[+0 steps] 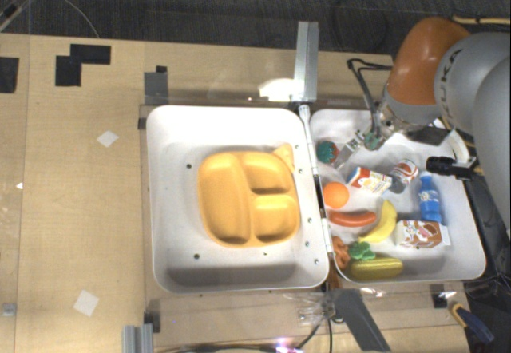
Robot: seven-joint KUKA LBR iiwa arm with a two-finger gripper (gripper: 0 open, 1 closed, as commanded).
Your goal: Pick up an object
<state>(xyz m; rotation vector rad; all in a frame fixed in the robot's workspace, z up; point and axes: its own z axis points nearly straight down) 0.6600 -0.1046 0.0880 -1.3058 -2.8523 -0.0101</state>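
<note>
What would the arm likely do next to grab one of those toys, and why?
Probably lower a little toward the teal toy. The gripper sits at the back of the right bin, just beside that toy, nearer to it than to the orange ball or banana.

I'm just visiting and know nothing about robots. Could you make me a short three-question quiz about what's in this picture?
1. True or false: the yellow divided tray lies in the left bin.
2. Which lies nearest the orange ball? A) blue bottle B) red sausage C) green ball
3. Fill in: the gripper hangs over the ____ bin, near its far edge.

Key: 1 true; 2 B; 3 right.
</note>
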